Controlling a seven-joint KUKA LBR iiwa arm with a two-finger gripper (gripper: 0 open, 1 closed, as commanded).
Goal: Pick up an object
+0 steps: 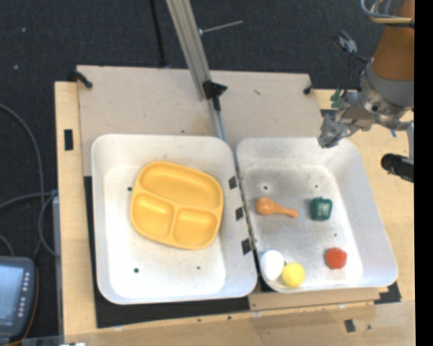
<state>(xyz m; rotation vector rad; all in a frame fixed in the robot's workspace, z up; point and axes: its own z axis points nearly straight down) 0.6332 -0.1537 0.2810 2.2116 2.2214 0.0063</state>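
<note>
Gripper (pixel 332 134) hangs over the far right corner of the right bin (pixel 361 171), above its rim, with nothing seen between its tips; whether the jaws are parted or closed I cannot tell from this slant. Candidates all lie in that bin: an orange drumstick-like toy (pixel 276 207) near the middle, a green piece (pixel 320 208) just beside it to the right, a red ball (pixel 335 258) nearer the front, and a white egg (pixel 272 264) touching a yellow ball (pixel 293 274) against the front left wall. Left bin (pixel 115 265) holds a yellow tray (pixel 177 204), too flat and wide to be a sensible target. The step in hand looks like the approach, so choice matters: the green piece or red ball stands apart from neighbours and walls, leaving room on both sides. Centre above it before descending, and align across the narrow side. The egg and yellow ball, crowded at the wall, would likely roll or jam
</note>
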